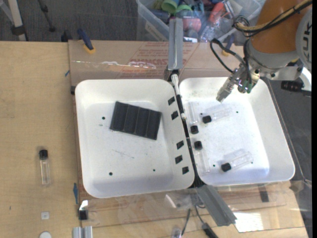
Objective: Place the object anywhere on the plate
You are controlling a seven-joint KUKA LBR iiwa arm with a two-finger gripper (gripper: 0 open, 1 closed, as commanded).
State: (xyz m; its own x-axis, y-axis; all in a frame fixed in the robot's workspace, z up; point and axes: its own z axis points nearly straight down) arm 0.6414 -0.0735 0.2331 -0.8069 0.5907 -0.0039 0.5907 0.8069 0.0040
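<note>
A black ridged plate lies flat in the left bin, toward its upper middle. Several clear vials with black caps lie in the right bin: one near the middle, one at the lower right, and two along the divider. My gripper hangs over the upper part of the right bin, tilted down to the left, just above and right of the middle vial. Nothing shows held at its tip.
Black clips line the divider between the bins. Another vial lies on the wooden bench at the left. A clear tub of colourful items stands behind the bins. A grey rail runs up from the divider.
</note>
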